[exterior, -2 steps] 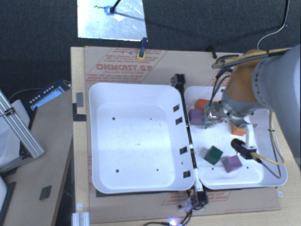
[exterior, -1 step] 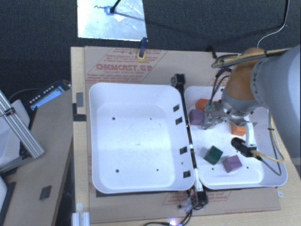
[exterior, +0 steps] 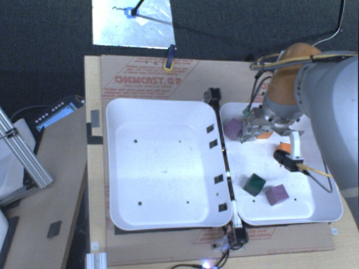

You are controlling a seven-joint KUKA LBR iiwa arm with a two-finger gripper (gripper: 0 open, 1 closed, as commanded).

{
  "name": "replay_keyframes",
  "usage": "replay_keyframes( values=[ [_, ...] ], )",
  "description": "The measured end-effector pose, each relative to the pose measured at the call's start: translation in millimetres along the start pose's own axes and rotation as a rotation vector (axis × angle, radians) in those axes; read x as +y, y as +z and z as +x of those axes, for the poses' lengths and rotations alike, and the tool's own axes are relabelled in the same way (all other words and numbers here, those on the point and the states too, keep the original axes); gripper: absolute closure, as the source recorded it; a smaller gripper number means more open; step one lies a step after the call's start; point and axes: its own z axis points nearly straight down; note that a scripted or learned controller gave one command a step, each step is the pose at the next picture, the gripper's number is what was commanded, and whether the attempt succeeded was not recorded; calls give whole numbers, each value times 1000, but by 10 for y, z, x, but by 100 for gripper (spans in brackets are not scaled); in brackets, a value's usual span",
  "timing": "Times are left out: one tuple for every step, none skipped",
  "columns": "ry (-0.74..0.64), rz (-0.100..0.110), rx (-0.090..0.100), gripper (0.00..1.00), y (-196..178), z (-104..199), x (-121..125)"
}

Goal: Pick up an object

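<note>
End effector hovers beside purple block, which has no discernible long axis.

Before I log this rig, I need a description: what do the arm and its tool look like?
The arm is a thick, smooth grey cylinder with an orange band above the wrist. Thin cables loop beside that band. The tool is a small metallic grey assembly below the wrist.

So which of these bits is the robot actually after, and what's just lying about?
For the job:
claw
purple block beside the claw
dark green cube
mauve cube
orange piece
right bin

Lying about:
left bin
cardboard sheet
yellow clip
</note>
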Motion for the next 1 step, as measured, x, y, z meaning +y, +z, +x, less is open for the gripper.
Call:
replay_keyframes(
  values=[
    [4, -16, 0, 100, -5, 84, -360]
  ],
)
